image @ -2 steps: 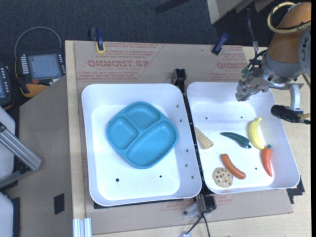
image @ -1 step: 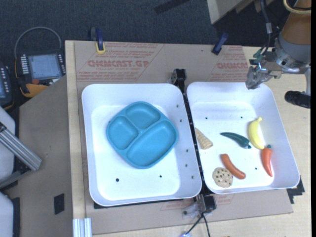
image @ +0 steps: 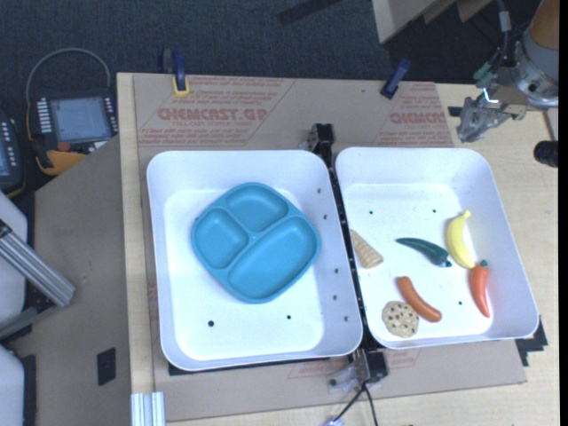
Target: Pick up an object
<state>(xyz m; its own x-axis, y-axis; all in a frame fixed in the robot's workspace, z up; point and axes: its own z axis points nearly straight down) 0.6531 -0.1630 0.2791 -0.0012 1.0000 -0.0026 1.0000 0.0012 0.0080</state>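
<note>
Camera view: gripper hangs outside the right bin, past its far right corner; grip state cannot tell. Banana, carrot, green pepper, sausage, cookie, cone lie below-left of it. Blue plate sits far left in left bin.
</note>
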